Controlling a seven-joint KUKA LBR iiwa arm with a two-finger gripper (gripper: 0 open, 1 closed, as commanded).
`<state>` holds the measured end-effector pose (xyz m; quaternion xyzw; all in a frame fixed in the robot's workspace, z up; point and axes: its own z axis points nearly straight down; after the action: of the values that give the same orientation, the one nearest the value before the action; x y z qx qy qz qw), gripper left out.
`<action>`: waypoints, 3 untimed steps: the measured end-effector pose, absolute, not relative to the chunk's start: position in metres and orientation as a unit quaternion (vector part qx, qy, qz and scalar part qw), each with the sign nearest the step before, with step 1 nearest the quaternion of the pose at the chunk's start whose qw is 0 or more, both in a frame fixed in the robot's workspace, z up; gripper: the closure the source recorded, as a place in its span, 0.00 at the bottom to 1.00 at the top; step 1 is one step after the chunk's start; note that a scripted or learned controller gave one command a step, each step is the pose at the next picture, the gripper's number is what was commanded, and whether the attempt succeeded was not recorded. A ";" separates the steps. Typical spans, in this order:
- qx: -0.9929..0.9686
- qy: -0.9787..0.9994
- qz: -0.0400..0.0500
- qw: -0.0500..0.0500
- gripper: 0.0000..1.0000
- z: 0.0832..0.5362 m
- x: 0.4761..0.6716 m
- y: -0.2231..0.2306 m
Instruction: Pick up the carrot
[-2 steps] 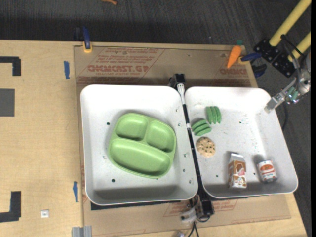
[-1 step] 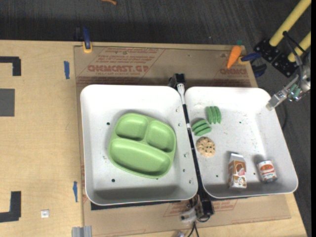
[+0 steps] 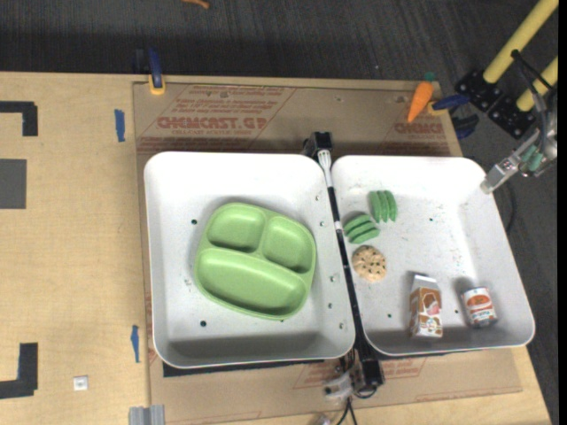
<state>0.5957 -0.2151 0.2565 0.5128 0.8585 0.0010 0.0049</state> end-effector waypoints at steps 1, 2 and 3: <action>0.398 0.917 0.001 0.003 1.00 0.251 0.651 -0.091; 0.257 0.966 0.000 0.001 1.00 0.221 0.634 -0.148; 0.158 0.987 0.000 0.001 1.00 0.255 0.586 -0.183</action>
<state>0.5858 -0.1835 0.2555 0.1579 0.9875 0.0002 0.0010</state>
